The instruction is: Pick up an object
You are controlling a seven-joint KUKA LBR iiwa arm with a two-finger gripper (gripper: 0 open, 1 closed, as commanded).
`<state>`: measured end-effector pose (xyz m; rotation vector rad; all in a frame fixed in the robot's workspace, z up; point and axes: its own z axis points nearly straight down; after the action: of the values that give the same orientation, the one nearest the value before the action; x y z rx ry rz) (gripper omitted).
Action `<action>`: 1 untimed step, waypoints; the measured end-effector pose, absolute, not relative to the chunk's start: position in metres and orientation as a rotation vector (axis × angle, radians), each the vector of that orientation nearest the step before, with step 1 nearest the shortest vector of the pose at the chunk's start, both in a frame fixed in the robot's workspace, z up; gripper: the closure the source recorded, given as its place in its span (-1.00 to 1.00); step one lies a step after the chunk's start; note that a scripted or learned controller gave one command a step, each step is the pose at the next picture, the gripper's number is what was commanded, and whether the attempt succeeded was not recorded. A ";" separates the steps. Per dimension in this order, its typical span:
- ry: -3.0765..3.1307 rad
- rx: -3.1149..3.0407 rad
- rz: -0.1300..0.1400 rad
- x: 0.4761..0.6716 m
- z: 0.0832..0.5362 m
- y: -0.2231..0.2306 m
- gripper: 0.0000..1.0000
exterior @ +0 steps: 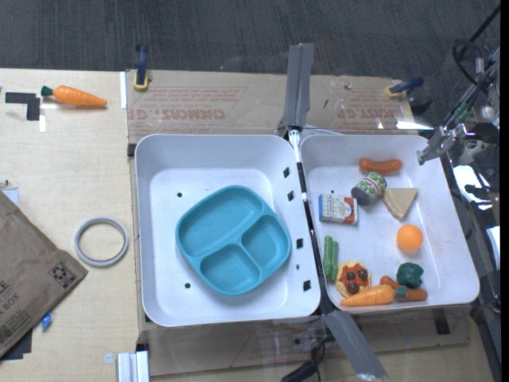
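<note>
Gripper (pixel 436 142) at right bin (pixel 445 213) edge (grip state unclear), toy foods inside

1. We see an orange toy carrot (pixel 73 96) lying on the wooden bench (pixel 64 173), far to the left of the gripper (pixel 436 145) and slightly further back.
2. We find a grey tape ring (pixel 101 240) flat on the bench, far left of the gripper and nearer the front edge.
3. A brown cardboard box (pixel 28 281) sits tilted at the front left, the thing farthest from the gripper.
4. A printed cardboard sheet (pixel 207 106) runs leftward behind the gripper; one blue clamp (pixel 407 86) sits near the gripper, another blue clamp (pixel 141 66) well apart to its left.
5. A black tape mark (pixel 24 102) lies just beyond the carrot's green end.
</note>
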<state>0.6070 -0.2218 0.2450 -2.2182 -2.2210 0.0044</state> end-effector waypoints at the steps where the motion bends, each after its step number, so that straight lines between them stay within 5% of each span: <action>1: -2.364 -2.066 0.003 0.659 0.125 -0.198 -1.00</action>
<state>0.6590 -0.1982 0.1251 -2.0661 -2.3642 0.0027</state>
